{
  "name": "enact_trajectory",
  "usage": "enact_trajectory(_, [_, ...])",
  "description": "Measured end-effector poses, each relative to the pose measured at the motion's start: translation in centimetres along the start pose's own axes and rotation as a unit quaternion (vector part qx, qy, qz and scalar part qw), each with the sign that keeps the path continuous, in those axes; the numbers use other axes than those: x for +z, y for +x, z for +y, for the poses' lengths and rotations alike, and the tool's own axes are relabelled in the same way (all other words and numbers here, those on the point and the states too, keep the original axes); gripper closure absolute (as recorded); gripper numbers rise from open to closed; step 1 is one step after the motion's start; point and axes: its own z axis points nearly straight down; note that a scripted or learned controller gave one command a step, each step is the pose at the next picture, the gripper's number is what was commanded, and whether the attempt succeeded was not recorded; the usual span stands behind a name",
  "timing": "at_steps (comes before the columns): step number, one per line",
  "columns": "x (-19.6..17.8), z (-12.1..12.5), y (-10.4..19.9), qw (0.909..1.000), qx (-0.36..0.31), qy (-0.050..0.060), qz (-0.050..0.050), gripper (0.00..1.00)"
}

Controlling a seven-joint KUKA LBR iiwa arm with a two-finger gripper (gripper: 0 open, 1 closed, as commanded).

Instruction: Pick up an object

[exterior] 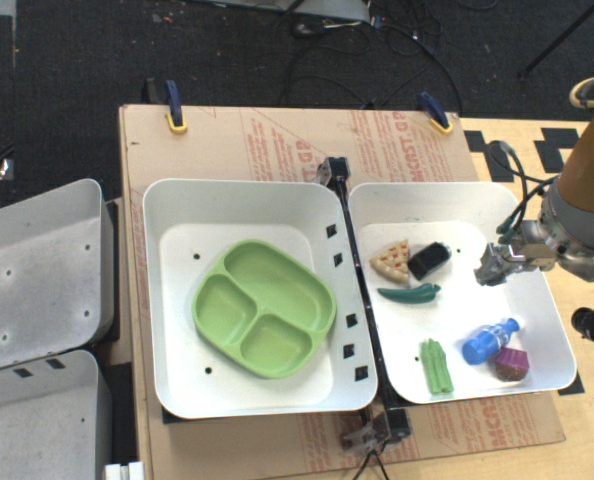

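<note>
The right bin point(477, 203) holds several small objects: a pizza slice point(391, 260), a black block point(429, 258), a dark green pepper point(411, 293), a green asparagus bundle point(436, 366), a blue bottle point(489, 341) and a purple piece point(511, 364). My gripper point(497, 265) hangs over the right side of this bin, to the right of the black block and above the blue bottle. I see nothing between its fingers.
The left bin point(167, 268) carries a green divided plate point(264, 309). A black divider point(355, 288) runs between the two bins. Two white trays point(37, 258) lie off the bench at the left. Blue and yellow clamps point(176, 108) hold the board's far edge.
</note>
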Motion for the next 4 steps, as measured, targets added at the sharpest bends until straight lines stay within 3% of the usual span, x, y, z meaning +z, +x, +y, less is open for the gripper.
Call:
enact_trajectory(1, [-5.3, 0.2, 0.0, 1.0000, 0.000, 0.000, 0.000, 1.00])
enact_trajectory(4, [-1.3, 2.7, 14.8, 1.0000, -0.002, 0.004, 0.002, 1.00])
